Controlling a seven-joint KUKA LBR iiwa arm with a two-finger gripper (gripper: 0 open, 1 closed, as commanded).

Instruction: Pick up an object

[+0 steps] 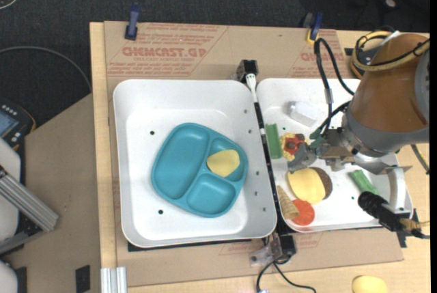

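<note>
Here — jaws (305, 156) just above yellow toy (306, 185) — right bin (341, 222).

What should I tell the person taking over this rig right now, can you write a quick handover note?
Gripper: low in the right bin, over the clutter; nothing visibly between its fingers, open or shut can't be told.
Right bin holds a yellow round object, an orange piece, a green block, a small red and yellow item and a green piece.
Left bin: teal divided tray with a pale yellow item in one compartment.
Done: arm positioned over the right bin.
Left: grasp and lift an object.
</note>
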